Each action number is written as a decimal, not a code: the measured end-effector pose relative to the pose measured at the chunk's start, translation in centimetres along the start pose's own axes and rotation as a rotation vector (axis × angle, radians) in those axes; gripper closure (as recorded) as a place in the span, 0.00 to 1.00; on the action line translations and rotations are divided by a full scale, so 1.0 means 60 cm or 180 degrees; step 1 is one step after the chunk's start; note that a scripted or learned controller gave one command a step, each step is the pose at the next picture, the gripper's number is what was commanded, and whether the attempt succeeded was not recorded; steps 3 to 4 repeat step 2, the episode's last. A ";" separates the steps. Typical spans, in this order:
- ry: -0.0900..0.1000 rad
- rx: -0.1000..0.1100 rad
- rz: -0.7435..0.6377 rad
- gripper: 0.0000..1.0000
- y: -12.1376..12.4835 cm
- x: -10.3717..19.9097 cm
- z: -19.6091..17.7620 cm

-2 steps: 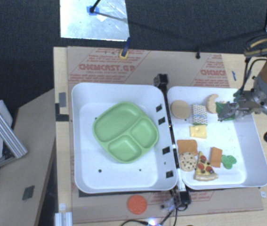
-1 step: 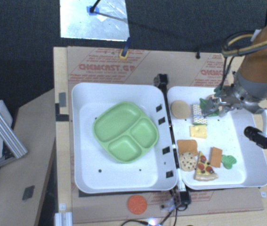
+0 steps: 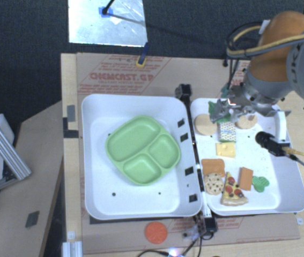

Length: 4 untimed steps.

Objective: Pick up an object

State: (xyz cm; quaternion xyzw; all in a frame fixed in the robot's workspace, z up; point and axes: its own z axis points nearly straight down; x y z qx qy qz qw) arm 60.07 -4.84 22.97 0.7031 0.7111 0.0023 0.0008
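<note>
Nearest the camera, an orange disc (image 3: pixel 156 232) lies on the counter (image 3: pixel 44 143) in front of the two bins. Behind it, the left bin (image 3: pixel 95 197) holds a green divided plate (image 3: pixel 143 150). The right bin (image 3: pixel 291 197) holds the toy foods: a pizza slice (image 3: pixel 233 190), a cookie (image 3: pixel 213 183), a toast piece (image 3: pixel 213 166), a brown bar (image 3: pixel 245 178), a green piece (image 3: pixel 260 183), a yellow cheese square (image 3: pixel 226 150), a patterned packet (image 3: pixel 227 131) and two tan round pieces (image 3: pixel 205 125). The gripper (image 3: pixel 224 110) hangs over the far end of the right bin, directly above the patterned packet and beside a dark green piece (image 3: pixel 215 111). Whether its fingers are spread or closed is not clear, and nothing is seen between them. The packet lies flat on the bin floor just below them.
</note>
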 end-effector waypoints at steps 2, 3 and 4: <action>0.0000 0.0000 0.0004 1.00 0.085 0.161 -0.010; 0.0000 0.0000 0.0004 1.00 0.085 0.161 -0.010; 0.0000 0.0000 0.0004 1.00 0.085 0.161 -0.010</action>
